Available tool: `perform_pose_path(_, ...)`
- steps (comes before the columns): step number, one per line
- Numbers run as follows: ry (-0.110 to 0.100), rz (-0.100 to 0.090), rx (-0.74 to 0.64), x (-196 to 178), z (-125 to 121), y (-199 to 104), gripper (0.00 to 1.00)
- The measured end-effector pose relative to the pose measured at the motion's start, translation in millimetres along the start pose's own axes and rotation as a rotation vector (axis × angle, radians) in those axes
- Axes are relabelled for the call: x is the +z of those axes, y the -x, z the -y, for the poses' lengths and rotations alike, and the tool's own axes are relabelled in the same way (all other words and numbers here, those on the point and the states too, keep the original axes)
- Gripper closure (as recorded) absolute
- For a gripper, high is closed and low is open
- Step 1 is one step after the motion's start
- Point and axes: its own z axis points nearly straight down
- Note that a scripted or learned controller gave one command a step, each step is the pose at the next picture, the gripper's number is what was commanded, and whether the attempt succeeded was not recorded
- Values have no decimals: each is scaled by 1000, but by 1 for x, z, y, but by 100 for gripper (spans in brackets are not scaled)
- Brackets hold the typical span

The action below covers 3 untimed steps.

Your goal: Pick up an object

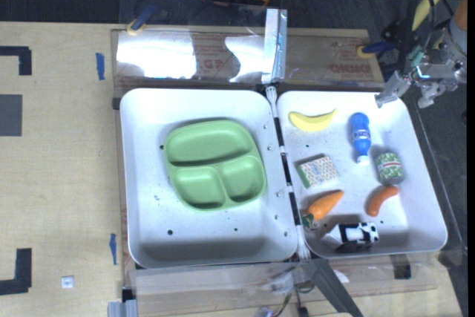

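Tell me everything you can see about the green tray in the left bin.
The green tray is a pale green divided plate, plastic-looking, with rounded corners. It has three compartments: one long one along the far side and two smaller ones on the near side. It lies flat, slightly skewed, near the middle of the left white bin, resting on the bin's floor. Nothing is in it and nothing else touches it.

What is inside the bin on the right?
The right bin holds a banana, a blue bottle, a patterned packet, a small can, a carrot, a sausage and a black-and-white toy. Anything beneath them is covered.
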Motion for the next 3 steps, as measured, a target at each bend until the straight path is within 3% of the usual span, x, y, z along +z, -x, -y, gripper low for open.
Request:
perform_pose_path(1,2,0,-193,134,-21,14,0)
perform_pose_path(2,2,1,-193,134,-21,14,0)
perform_pose_path(3,4,1,-268,182,3,9,0)
